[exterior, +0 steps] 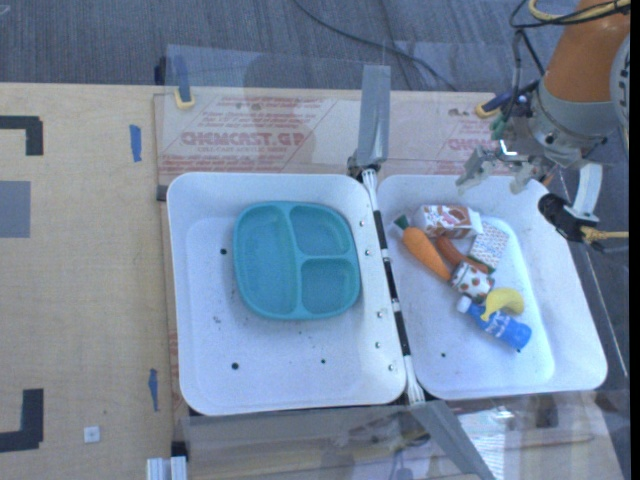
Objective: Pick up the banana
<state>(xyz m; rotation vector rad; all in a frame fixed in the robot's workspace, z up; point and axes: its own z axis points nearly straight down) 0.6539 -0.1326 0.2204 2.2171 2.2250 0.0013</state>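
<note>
Nearest the front of the right bin (575, 363) lies the blue bottle (503, 328), and the banana (503, 301) sits touching its upper side, small and curled, so that is my first worry — coming down on the yellow fruit I could just as easily catch the bottle's neck or nudge both sideways. Just beyond, a small printed can (471, 280) presses close on the banana's left, and past that the carrot (428, 254), a sausage-like piece (464, 255) and two packets (447, 220) crowd together toward the divider; a slightly off approach would land me in that clutter instead of on the target. The left bin (200, 368) holds only a teal divided plate (297, 260), no trouble there. Farthest back, my jaws (505, 171) hang over the right bin's far rim, spread apart with nothing between them, well apart from the banana. The reach forward and down is long, I judge, and a curved, low fruit may slip out as I close — or never get enclosed at all.
</note>
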